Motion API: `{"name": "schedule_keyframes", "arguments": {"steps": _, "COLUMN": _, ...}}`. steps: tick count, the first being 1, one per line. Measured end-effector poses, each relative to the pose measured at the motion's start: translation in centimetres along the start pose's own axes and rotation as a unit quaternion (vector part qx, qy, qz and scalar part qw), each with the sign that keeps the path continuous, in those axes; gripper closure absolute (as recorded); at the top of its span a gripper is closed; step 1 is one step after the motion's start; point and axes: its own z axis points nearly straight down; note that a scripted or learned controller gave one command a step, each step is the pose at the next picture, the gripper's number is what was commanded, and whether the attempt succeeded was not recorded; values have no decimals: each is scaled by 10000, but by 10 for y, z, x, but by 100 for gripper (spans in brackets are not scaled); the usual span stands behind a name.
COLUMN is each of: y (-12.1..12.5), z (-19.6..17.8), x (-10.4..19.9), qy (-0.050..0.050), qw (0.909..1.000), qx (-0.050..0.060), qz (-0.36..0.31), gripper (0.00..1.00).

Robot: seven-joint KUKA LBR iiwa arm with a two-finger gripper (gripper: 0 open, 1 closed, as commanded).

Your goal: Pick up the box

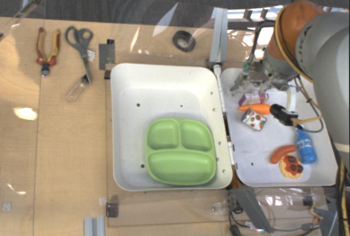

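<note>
A small patterned box [254,119] is seen inside the right bin [257,153], in that bin's far half and close to its wall on the view's left. It is not held. An orange carrot [255,109] is laid just beyond the box, touching it or nearly so, and a pink item [252,99] is placed a little farther toward the right bin's far wall.

The gripper [252,80] is held over the far end of the right bin, above the pink item and apart from the box. Whether it is open or closed cannot be told, as its tip is blurred among metal parts.

In the right bin's near half, toward its wall on the view's right, a blue bottle [306,149] is found, with a red sausage [280,153] just beside it and a pizza slice [291,166] nearest the bin's front corner.

The left bin [126,98] is set directly against the right bin, and a green divided plate [180,151] is held in it. Well away from the right bin, toward the view's left, scissors [81,49] and pliers [46,50] are laid on the bench.
</note>
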Motion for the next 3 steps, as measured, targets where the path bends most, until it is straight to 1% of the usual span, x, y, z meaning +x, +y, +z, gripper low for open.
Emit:
{"name": "schedule_keyframes", "arguments": {"steps": 1, "y": -17, "z": 13, "x": 6, "qy": 12, "qw": 9965, "qx": 28, "qz": -829, "gripper": 0}}
{"name": "schedule_keyframes", "arguments": {"steps": 2, "y": -8, "z": -2, "x": -43, "qy": 15, "qw": 9924, "qx": 47, "qz": -1226, "gripper": 0}}
{"name": "schedule_keyframes", "arguments": {"steps": 3, "y": -6, "z": -14, "x": -41, "qy": 11, "qw": 9923, "qx": 13, "qz": -1241, "gripper": 100}}
